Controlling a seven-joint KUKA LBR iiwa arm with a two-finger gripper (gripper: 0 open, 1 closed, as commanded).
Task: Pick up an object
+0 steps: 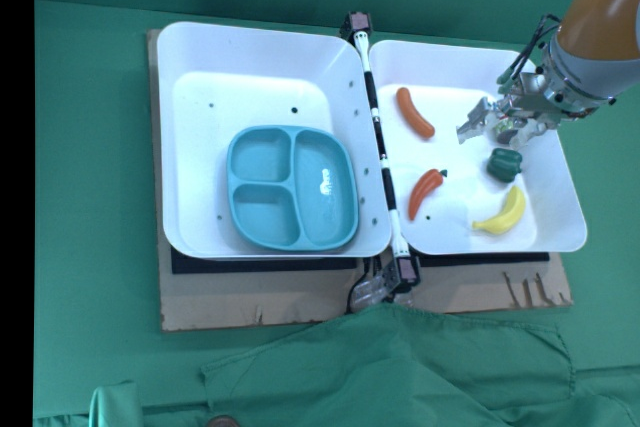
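The two-finger gripper (490, 123) hangs over the far-right part of the right-hand white bin (565, 205), jaws spread with nothing between them, so the pick looks not yet done. All four candidates lie loose on that bin's floor: orange sausage-shaped toy (414, 112) toward the far-left corner, red chilli pepper toy (426, 190) near the left wall, dark green bell pepper toy (504, 164) just beside the fingers, yellow plastic banana (502, 214) toward the near-right corner. Remaining, as I judge: descend, close, lift.

I see the claw (490, 122) over the right bin (565, 215): sausage (414, 112) to its left, chili (425, 191), pepper (504, 164) and banana (503, 213) before it. The divided plate (291, 187) lies in the left bin (190, 75).
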